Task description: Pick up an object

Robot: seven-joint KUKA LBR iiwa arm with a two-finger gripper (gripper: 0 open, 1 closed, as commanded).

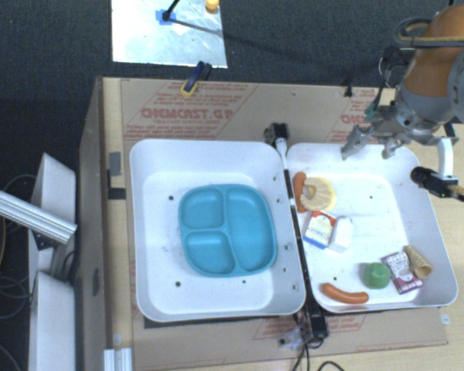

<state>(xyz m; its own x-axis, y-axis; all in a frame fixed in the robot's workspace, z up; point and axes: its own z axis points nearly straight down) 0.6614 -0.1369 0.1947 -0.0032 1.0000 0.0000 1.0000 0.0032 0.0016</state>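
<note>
Bare floor (371,207) behind clustered toys (325,226)

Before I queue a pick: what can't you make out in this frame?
- End effector: small, seen from above at the right bin's back rim; nothing shows between its fingers.
- Arm: cut off by the right edge.
- Maroon packet: print too small to read; whether it touches the cone is unclear.
- White carton: label blurred.
- Round yellow item: too blurred to identify; overlaps the orange piece.
</note>
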